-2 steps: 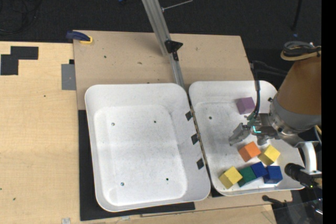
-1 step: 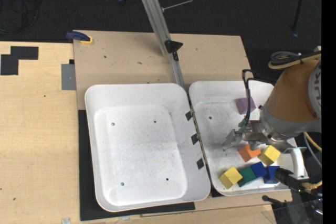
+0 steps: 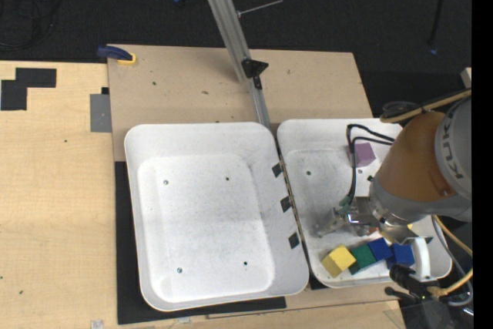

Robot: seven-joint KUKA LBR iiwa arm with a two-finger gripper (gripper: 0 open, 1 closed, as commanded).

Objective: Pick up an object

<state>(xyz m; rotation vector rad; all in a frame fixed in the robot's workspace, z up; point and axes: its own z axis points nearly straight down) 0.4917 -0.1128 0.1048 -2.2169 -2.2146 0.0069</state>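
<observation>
The right bin (image 3: pixel 308 136) holds a yellow block (image 3: pixel 337 260), a green block (image 3: pixel 364 255) beside it, and blue blocks (image 3: pixel 383 250) near the front edge. A purple block (image 3: pixel 363 152) lies toward the bin's back right. The arm, grey with an orange band (image 3: pixel 416 158), leans in from the right over this bin. Its gripper (image 3: pixel 344 217) is low over the bin floor, just behind the yellow and green blocks. Nothing shows between the fingers, and their gap is too small and blurred to read.
The left bin (image 3: pixel 146 142) sits beside the right one, joined by black clips (image 3: pixel 286 204). A slanted aluminium rail (image 3: pixel 227 19) rises behind the bins. A black cable (image 3: pixel 356 136) loops over the right bin's back. A blue-yellow clamp (image 3: pixel 117 54) sits at the bench's far-left corner.
</observation>
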